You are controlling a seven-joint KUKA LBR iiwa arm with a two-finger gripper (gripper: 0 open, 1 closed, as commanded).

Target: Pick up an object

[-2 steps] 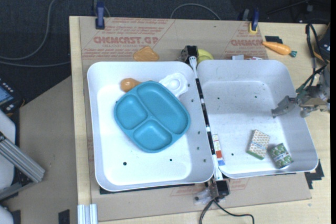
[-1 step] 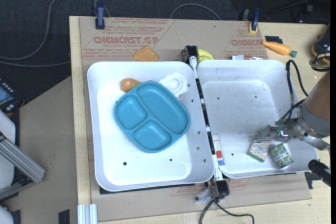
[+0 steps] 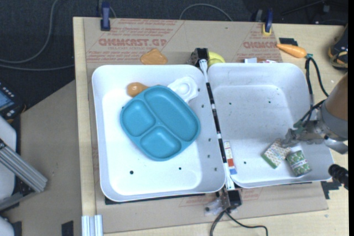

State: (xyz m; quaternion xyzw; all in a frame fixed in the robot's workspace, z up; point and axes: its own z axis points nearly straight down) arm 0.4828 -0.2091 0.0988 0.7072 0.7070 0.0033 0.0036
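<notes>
The gripper (image 3: 293, 138) hangs low in the right bin (image 3: 249, 85), its tip just above and beside a small green-and-white packet (image 3: 274, 154). The view is too coarse there to show how the jaws stand, so I cannot tell whether they are apart or together; nothing visibly sits between them. Just right of the packet lies a small green patterned can (image 3: 298, 162), tipped on its side, touching or nearly touching the packet near the bin's front right corner.

To do the grasp well, the tip should probably centre over one item alone, likely the packet, and come straight down so the neighbour is not nudged into the way. The bin wall is close, so a slanted approach risks catching it.

The left bin (image 3: 110, 163) holds a blue divided plate (image 3: 159, 121), with a small white lid-like piece (image 3: 183, 87) at its upper edge and an orange lump (image 3: 136, 88) tucked beside it.
</notes>
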